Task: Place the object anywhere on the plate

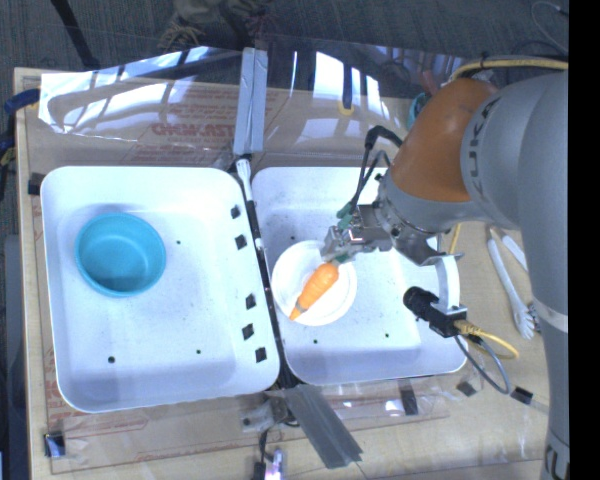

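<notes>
An orange carrot [315,287] lies slantwise on a small white plate [292,264] in the left part of the right bin. My gripper [340,243] hangs right over the carrot's upper end, at the plate's far right rim. The fingers are small and dark against the wrist, and I cannot make out their state or whether they touch the carrot.
A blue bowl [121,253] sits in the far left part of the left bin [140,368]. The right bin [380,353] has bare floor to the right of the plate. The arm's grey body and orange band cover the bin's far right corner. Cables lie on the bench at right.
</notes>
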You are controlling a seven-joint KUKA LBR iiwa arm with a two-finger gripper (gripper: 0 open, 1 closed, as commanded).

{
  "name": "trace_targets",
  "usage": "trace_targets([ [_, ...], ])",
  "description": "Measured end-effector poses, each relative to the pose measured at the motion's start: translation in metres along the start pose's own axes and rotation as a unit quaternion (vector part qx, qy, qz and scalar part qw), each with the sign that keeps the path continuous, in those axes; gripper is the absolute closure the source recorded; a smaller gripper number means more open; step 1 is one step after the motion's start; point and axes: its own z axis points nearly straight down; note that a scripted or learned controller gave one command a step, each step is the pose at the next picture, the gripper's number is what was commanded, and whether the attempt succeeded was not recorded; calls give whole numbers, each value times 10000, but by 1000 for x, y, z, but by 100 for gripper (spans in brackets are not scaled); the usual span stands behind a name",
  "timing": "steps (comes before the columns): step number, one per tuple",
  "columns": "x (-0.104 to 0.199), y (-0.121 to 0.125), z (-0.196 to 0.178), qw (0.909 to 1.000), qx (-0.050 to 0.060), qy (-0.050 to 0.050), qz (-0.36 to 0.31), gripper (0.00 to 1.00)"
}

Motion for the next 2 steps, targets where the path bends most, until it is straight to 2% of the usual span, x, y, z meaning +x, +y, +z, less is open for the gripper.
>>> trace_targets([
  [1, 110, -15, 0, 9956, -7, -12, -937, 100],
  [2, 184, -16, -26, 9859, -6, -13, -1674, 100],
])
